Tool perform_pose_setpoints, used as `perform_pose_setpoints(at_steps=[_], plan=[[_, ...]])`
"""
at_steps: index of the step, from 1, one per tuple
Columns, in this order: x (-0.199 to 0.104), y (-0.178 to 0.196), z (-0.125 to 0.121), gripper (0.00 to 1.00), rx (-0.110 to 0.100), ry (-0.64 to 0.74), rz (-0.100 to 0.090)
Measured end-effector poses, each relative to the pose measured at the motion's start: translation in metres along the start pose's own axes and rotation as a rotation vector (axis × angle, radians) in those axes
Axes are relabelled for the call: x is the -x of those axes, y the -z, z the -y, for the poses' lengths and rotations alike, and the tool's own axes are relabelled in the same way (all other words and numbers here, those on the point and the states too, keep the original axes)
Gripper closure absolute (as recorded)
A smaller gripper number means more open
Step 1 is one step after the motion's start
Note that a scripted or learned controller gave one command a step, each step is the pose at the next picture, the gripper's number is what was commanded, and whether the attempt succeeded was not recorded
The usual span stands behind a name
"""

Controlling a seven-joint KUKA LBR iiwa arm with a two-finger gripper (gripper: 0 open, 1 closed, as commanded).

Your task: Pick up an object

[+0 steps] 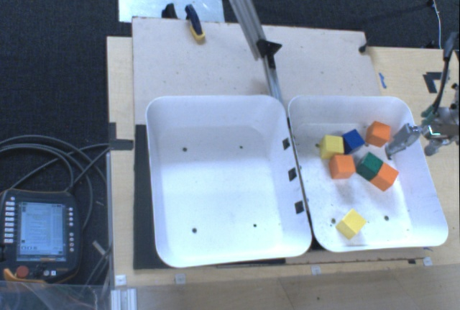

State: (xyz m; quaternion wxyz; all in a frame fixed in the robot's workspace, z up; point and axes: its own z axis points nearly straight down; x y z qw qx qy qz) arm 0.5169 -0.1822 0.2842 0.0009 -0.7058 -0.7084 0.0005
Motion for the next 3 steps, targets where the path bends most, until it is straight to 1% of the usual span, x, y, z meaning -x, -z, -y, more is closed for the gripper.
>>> perform_pose_setpoints(at_steps=[1, 2, 3], plan=[[0.0, 0.002, -0.001, 0.0, 0.004, 0.0, 0.001], [0.001, -0.06, 0.001, 0.0, -0.001, -0.002, 0.0], [0.008, -0.119, 0.005, 0.0, -0.002, -0.003, -0.001]])
